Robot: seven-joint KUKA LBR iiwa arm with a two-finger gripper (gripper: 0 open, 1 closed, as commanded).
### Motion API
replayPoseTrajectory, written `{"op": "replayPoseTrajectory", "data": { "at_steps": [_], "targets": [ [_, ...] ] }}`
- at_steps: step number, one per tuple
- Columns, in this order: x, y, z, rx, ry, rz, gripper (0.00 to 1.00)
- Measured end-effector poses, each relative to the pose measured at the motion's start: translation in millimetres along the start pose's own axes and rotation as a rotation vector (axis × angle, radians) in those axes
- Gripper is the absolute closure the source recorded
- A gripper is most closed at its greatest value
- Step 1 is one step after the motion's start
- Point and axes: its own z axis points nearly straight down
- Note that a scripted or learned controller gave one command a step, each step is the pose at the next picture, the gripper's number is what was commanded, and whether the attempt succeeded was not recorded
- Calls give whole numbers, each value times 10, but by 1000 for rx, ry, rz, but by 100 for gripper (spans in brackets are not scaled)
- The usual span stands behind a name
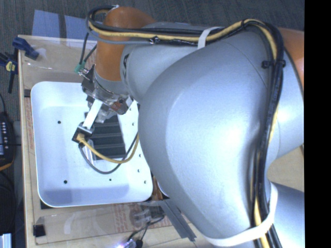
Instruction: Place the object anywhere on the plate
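My gripper [109, 139] hangs low over the left white bin [51, 154], right of the bin's middle. Its dark ribbed body points down at the bin floor. The orange wrist band [111, 45] sits above it, toward the bin's far edge. The bulky grey arm [217, 133] covers the whole right side of the view and hides whatever lies beneath it.
Small dark holes dot the bin floor [59, 122]. A blue clamp [25, 47] sits on the bench's far left corner. A black device [4, 138] lies past the bench's left edge. Clear plastic and small parts lie at the front edge [145, 216].
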Motion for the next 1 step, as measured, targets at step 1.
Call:
{"op": "replayPoseTrajectory", "data": {
  "at_steps": [1],
  "targets": [
    [-113,466,32,-3,7,586,100]
  ]
}}
